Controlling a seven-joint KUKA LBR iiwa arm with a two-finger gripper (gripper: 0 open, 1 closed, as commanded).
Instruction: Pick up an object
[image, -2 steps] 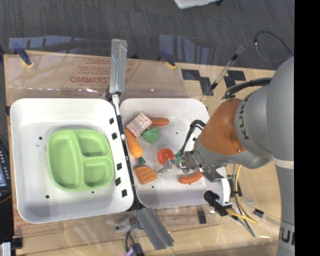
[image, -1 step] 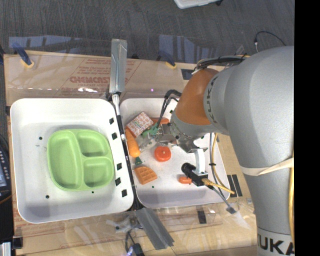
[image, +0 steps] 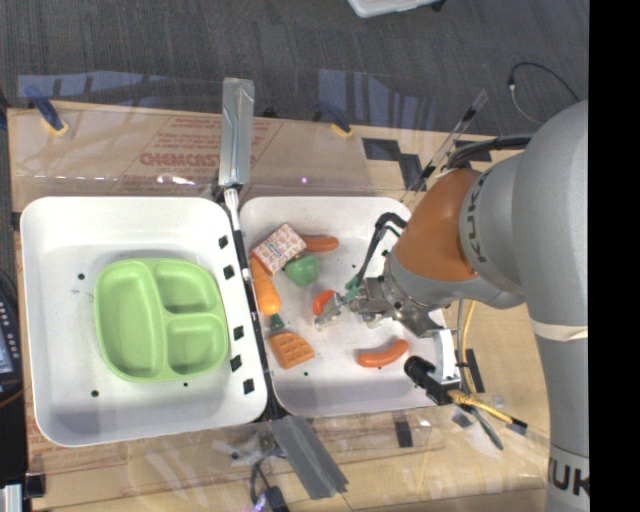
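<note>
The right bin (image: 400, 400) holds several toy foods. A red-and-white checkered box (image: 279, 243) lies at its back left, with an orange sausage (image: 321, 243) beside it and a green pepper (image: 302, 268) just in front. A carrot (image: 265, 293) lies along the left wall, and a waffle piece (image: 291, 349) sits nearer the front. Another orange sausage (image: 382, 354) rests front centre. My gripper (image: 338, 310) reaches in from the right, low over the bin's middle, right at a small red-orange piece (image: 325, 299). Whether it grips that piece is unclear.
The left bin (image: 50, 400) carries a green divided plate (image: 160, 320). A grey divider bar (image: 236, 130) runs between the bins at the back. The arm's orange band (image: 440, 235) and grey body cover the right bin's right side. Cables (image: 480, 405) lie at the front right.
</note>
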